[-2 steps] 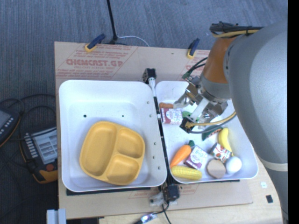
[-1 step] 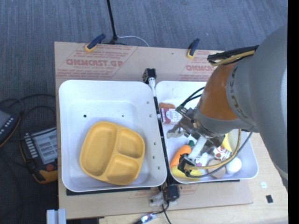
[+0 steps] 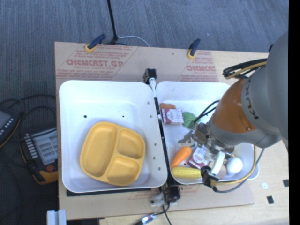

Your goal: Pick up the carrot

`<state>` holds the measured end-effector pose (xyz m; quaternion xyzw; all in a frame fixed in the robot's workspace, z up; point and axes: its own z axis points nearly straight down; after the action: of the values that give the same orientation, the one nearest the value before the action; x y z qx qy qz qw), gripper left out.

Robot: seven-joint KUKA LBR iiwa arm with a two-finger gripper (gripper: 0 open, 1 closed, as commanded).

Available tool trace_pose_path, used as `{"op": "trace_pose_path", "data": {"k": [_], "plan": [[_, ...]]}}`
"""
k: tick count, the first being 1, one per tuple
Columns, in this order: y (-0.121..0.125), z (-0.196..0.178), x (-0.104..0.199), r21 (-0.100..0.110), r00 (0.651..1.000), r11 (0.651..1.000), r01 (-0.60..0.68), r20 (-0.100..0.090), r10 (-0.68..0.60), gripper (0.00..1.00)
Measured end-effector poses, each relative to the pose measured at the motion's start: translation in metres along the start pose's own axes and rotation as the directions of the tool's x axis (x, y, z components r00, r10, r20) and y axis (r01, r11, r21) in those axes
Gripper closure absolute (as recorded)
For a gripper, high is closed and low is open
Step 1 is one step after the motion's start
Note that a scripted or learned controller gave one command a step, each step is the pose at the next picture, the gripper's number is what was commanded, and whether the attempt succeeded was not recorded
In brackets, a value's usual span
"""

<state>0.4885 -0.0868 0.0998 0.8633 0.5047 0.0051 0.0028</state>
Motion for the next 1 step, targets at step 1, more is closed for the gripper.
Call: {"op": "trace_pose_path", "data": {"k": [1], "plan": [[0.0015,-0.0107,0.001,-0.003,1.0,1.0,0.0,-0.002,0.0,1.0]]}}
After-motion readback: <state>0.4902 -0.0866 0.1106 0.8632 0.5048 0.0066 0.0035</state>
